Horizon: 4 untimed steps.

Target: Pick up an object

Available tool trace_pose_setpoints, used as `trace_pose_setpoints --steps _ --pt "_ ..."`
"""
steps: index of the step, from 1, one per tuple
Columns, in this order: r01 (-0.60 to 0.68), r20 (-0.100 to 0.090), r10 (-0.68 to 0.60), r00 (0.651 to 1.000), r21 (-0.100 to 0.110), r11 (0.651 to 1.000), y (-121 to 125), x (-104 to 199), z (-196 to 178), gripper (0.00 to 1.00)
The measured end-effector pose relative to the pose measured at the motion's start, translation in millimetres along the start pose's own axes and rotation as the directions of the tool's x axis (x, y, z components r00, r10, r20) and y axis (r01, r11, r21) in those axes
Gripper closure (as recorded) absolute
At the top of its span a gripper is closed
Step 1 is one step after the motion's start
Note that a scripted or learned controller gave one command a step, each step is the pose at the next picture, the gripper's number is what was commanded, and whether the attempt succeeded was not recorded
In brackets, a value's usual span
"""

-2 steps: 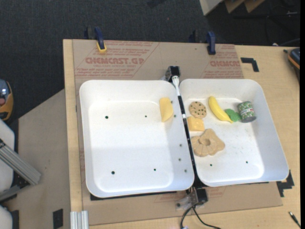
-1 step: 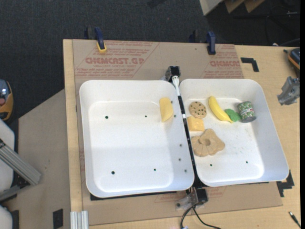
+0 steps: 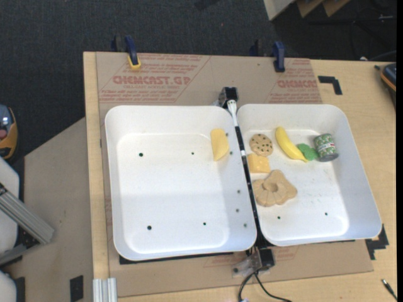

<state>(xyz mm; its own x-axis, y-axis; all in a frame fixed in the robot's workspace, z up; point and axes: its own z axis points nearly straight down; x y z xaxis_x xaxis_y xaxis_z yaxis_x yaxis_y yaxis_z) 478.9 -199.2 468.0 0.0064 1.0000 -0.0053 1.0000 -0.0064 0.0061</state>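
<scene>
The surface's brown sheet (image 3: pixel 189 74) reads "CHEMCAST GP" in red, upper centre. In the right bin (image 3: pixel 352 168), centre-right, lie likely light, rigid toy foods: a tan flower-shaped piece (image 3: pixel 274 189), a banana (image 3: pixel 289 144), best pinched across its narrow middle, and a small labelled can (image 3: pixel 326 147), lettering unreadable. The end effector's state cannot be told.

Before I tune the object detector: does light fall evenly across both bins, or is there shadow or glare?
Camera view: the left bin has a brighter front band and a dimmer rear floor; the right bin looks evenly lit; no harsh glare; the banana and can are slightly soft.
</scene>
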Motion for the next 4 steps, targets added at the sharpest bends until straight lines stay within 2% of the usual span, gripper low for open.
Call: trace_pose_setpoints --steps 1,2,3,4 --pt "0.004 0.001 -0.004 1.000 -0.003 1.000 0.8 -27.0 -49.7 1.00" --pt "0.020 -0.011 -0.020 1.000 0.016 1.000 7.0 104.1 52.2 1.00" --pt "-0.002 0.001 0.002 1.000 -0.001 1.000 -0.6 16.9 17.7 1.00" --pt "0.004 0.000 -0.004 1.000 -0.002 1.000 0.6 -9.2 -26.3 1.00"
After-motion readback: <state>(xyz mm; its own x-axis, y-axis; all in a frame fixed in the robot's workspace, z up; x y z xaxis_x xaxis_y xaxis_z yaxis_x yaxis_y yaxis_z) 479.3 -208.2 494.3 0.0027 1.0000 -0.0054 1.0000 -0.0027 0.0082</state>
